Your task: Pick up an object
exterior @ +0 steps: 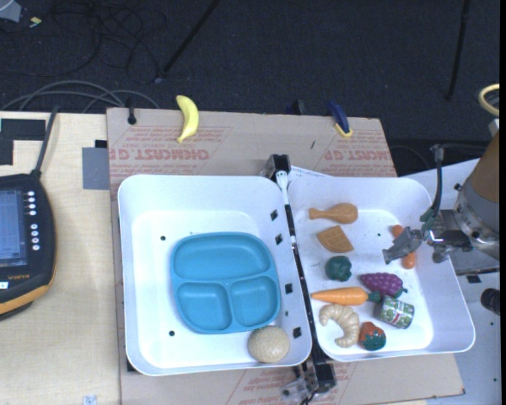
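Right bin [443,332]: claw [402,248] above grapes [381,283], broccoli [338,268], carrot [341,295]

Arm [489,184] at right edge of frame: tan-orange band above grey metal wrist. Dark grey gripper [399,250], angular fingers; thin black cable alongside.

Arm reaching in from right, gripper [401,249] low, pointing left.
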`<state>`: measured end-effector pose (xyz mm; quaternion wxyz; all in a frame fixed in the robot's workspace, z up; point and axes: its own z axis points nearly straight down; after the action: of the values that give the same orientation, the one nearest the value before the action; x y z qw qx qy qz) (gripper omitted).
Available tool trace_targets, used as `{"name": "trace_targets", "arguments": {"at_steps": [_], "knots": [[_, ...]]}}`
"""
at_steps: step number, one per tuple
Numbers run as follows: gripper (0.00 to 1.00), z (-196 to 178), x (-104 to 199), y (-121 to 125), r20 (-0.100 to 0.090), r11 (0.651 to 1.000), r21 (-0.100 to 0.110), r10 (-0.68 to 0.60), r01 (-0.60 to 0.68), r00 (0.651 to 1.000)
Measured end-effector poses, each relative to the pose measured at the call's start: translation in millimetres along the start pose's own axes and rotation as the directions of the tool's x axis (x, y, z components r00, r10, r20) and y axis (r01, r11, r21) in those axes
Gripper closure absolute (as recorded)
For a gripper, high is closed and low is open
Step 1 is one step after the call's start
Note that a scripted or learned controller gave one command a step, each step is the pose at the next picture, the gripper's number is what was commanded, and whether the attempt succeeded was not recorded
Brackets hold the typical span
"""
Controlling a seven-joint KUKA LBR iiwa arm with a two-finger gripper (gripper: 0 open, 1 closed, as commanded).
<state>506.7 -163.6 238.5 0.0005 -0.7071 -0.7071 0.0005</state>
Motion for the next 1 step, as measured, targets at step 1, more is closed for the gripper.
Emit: {"name": "trace_targets", "arguments": {"at_steps": [1], "knots": [[1.0,-9.7,-0.9,-0.1,-0.001,1.0,0.001,0.0,0.0,1.0]]}}
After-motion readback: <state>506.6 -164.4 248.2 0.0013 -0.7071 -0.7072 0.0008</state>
